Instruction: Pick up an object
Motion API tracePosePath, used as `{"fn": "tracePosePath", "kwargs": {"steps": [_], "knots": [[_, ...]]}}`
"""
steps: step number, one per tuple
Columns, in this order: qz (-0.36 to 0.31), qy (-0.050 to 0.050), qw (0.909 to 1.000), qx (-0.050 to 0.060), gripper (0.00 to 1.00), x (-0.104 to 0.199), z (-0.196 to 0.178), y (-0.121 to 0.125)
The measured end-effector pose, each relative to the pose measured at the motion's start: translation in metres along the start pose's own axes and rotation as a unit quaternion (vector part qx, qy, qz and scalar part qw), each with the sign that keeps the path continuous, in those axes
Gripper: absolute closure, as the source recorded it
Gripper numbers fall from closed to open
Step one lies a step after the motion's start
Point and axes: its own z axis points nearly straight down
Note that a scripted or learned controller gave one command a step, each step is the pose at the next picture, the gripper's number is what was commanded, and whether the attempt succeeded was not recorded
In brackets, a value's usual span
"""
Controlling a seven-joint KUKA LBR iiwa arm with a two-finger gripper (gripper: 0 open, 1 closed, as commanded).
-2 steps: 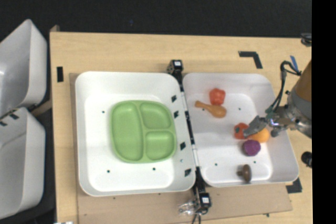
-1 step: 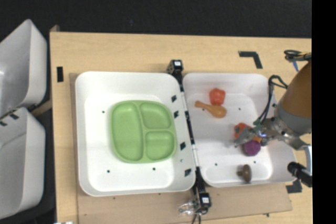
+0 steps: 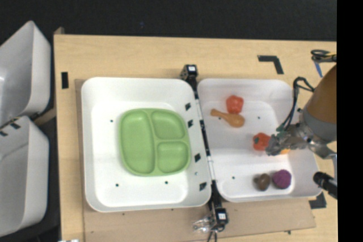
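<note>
Wooden bench (image 3: 130,56) bearing two white bins, green divided plate (image 3: 153,141) in left bin (image 3: 96,178), gripper (image 3: 276,145) low in right bin (image 3: 249,192), touching orange-red object (image 3: 260,141), finger state unclear, purple ball (image 3: 281,178) nearby.

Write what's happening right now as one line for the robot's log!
gripper: low in right bin | beside: red pepper | grasp: unconfirmed | green tray: left bin

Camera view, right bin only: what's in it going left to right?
Wooden spoon → orange-red toy pepper → brown lump → purple ball. The spoon and pepper overlap a bit in x; the spoon's handle starts furthest left. I left out the red-orange piece next to the claw, since its place against the lump is unclear.
</note>
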Motion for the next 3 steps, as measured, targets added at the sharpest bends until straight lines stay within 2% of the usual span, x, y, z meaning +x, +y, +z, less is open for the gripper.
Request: {"fn": "tracePosePath", "kwargs": {"steps": [1,2,3], "knots": [[-0.001,-0.001,1.0000,-0.002,1.00,-0.009,-0.060,-0.001],[-0.004,0.000,1.0000,0.000,1.00,-0.010,-0.079,0.001],[-0.007,0.000,1.0000,0.000,1.00,0.032,-0.086,0.014]]}}
